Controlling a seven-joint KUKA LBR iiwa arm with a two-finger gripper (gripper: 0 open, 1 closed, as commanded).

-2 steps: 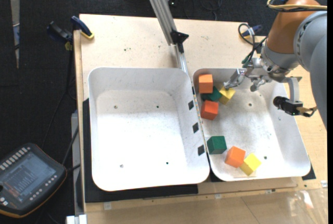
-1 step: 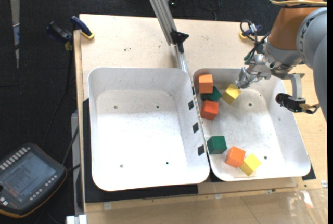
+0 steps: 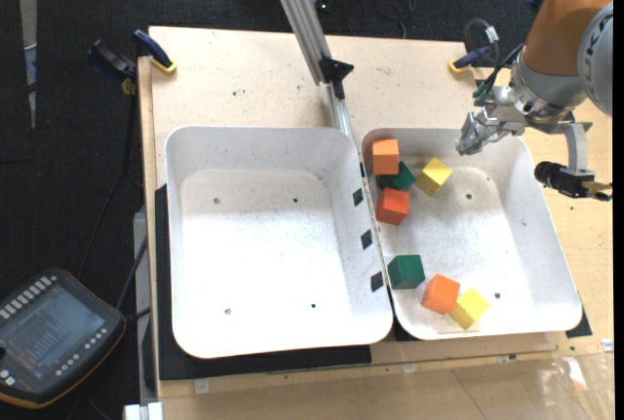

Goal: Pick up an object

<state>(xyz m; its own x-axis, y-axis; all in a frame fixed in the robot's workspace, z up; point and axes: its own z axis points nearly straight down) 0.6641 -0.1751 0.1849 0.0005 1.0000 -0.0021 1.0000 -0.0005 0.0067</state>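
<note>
You see the gripper (image 3: 469, 143) hanging over the right bin (image 3: 546, 243), near its back rim. It grasps nothing (open or closed, I cannot tell). The yellow block (image 3: 435, 176) lies just beside it, a probable target.

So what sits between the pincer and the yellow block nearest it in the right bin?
Nothing. In the camera view the pincer hangs over the right bin's far edge, and just bare white bin floor lies between it and the yellow block.
</note>
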